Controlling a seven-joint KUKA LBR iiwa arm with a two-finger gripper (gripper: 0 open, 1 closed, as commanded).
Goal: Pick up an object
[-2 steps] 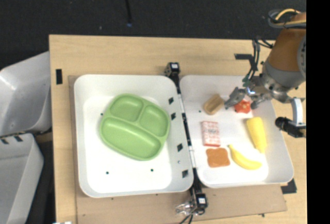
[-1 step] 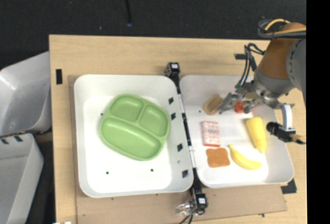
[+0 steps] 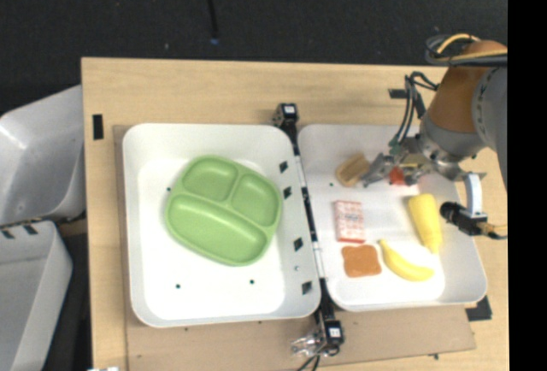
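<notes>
- Camera view: a light wooden bench (image 3: pixel 214 91) carries two shallow white bins set side by side, the left bin (image 3: pixel 141 275) and the right bin (image 3: pixel 466 275), joined along a middle seam with small black clips.
- In the left bin lies a green divided plate (image 3: pixel 224 209) with three compartments, sitting roughly in the bin's middle and turned at a slant.
- The grey arm (image 3: pixel 466 108) reaches in from the right, its orange band above the wrist, with cables looping over it.
- The gripper (image 3: pixel 386 170) hangs low over the far part of the right bin. Whether it is spread or closed cannot be told from here; the tips are small and blurred, and nothing can be seen held between them.
- Just left of the gripper rests a tan bread-like piece (image 3: pixel 351 169), close to it, though contact cannot be judged.
- A small red object (image 3: pixel 398 177) shows right beside the gripper, partly hidden by it.
- Nearer the middle of the right bin lies a pink-and-white packet (image 3: pixel 349 220).
- Below the packet sits an orange-brown square slice (image 3: pixel 361 261), near the bin's front edge.
- A banana (image 3: pixel 405 262) curves just right of that slice.
- A yellow oblong object (image 3: pixel 426 221) lies above the banana, beside a black part of the arm's tooling.
</notes>
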